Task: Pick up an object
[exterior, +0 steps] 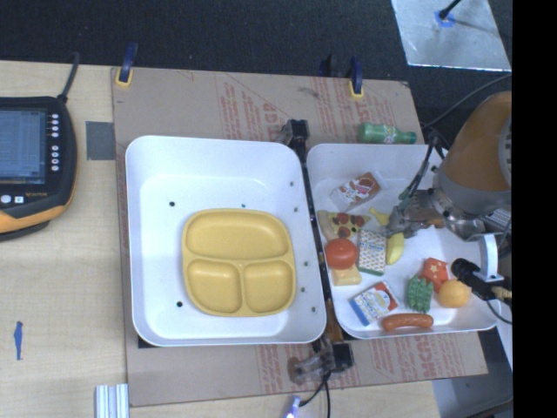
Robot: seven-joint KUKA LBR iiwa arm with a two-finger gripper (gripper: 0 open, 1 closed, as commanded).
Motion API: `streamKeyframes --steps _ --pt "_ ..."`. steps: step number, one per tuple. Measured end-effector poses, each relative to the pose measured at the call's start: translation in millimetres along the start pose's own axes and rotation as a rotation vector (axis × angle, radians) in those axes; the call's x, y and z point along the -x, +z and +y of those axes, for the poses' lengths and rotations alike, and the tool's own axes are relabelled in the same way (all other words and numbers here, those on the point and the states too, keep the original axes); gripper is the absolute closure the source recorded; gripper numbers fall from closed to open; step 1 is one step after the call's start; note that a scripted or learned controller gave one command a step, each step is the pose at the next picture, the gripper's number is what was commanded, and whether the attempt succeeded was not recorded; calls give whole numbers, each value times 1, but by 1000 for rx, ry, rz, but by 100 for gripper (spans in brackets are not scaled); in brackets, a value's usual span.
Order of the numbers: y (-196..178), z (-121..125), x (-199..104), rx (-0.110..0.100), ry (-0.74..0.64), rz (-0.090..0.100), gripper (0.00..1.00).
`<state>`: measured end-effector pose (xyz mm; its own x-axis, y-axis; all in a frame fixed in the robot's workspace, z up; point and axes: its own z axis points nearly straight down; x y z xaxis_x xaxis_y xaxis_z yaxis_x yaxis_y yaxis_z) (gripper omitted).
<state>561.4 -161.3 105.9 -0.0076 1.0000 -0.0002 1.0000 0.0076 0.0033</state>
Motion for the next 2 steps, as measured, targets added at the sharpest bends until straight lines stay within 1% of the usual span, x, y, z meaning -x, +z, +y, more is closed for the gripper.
streamKeyframes --steps 1,2 --pt "-35 52 -54 -5 4 2 100" --pt "-86 10 -110 -7 3 2 100"
